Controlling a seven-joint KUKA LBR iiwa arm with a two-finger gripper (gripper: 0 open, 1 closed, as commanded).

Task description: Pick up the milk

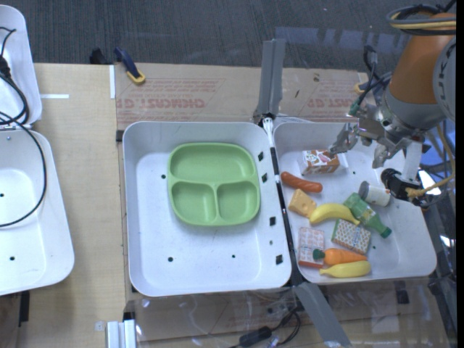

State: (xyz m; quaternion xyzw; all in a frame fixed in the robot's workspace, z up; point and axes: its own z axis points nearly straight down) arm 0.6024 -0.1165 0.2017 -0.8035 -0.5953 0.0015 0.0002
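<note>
The gripper hangs with fingers spread and empty over the right bin near its back edge. The milk carton lies flat just beside it, toward the bin's back-left corner. Centre over the carton, straddle its narrow sides, and clear the sausage.

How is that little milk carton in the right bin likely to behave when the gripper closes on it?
The milk carton lies on its side, so it probably won't tip or roll, though a nudge may slide it on the smooth white bin. It looks like a small boxy toy, likely light and fairly stiff. The gripper hangs just to its right; the sausage lies close below.
</note>
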